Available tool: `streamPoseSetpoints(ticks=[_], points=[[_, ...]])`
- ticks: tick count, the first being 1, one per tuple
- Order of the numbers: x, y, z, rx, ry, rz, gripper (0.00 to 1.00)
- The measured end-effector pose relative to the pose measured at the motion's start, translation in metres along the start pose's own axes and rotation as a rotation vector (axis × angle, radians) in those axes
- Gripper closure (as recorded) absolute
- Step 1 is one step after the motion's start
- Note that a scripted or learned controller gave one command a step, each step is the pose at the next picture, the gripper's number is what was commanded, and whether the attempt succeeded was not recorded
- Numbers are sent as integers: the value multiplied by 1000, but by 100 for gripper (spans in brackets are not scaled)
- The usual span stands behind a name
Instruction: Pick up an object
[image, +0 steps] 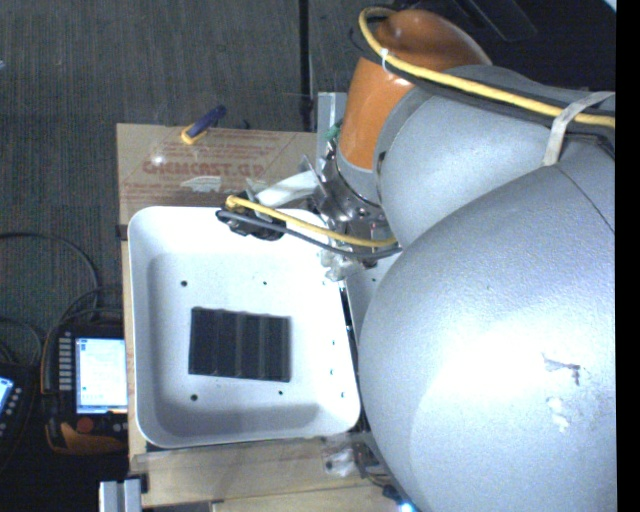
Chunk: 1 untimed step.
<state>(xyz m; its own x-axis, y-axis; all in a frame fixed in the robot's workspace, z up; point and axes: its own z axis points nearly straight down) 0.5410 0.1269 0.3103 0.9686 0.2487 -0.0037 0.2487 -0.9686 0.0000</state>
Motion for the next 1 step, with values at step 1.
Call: streamPoseSetpoints(ticks=[1], points=[[51,-73,-123,-1,1,14,100]])
